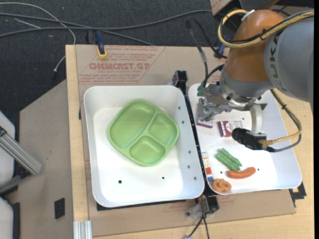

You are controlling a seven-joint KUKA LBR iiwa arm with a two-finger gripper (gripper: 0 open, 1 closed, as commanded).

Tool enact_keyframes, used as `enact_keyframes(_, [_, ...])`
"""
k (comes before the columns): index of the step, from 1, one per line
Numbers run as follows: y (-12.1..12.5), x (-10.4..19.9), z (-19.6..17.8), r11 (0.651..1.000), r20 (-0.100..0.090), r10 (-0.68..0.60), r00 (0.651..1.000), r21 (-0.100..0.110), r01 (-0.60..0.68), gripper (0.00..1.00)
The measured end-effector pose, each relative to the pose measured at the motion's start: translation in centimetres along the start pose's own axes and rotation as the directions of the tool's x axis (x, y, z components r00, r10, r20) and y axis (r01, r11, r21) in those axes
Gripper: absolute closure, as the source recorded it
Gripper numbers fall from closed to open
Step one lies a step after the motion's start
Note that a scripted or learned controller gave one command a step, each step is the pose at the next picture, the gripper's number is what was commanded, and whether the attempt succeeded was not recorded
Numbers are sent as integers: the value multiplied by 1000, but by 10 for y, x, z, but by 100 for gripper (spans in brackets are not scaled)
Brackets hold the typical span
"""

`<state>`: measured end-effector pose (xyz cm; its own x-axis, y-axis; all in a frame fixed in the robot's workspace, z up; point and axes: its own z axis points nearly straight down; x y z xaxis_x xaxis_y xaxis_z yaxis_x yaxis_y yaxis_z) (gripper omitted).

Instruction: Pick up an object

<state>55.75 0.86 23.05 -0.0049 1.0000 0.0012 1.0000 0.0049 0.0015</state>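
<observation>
A: Looking down from the fixed camera, what do you see on the worktop?

B: Two shallow white bins sit side by side on brown cardboard. The left bin holds a green divided plate with three compartments, lying a little turned, near the middle of the bin.

A: And the right bin?

B: It carries several small things. A bunch of green beans lies toward the near side, with a red-orange sausage just beside it and an orange pretzel-shaped piece at the near left corner. A small printed packet lies further back, and a narrow printed strip lies along the bin's left wall.

A: Where is the arm?

B: It reaches in from the right, with its orange band over the far half of the right bin. The gripper hangs low at the bin's far left part, next to the packet. A black part with a cable juts out below the wrist.

A: Are the fingers spread or pinching anything?

B: I cannot tell; the wrist hides them, and nothing shows between them.
</observation>
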Motion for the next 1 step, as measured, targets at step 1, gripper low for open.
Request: enact_keyframes(1, [12, 49, 12, 1000, 1, 3, 1000, 0, -3, 100])
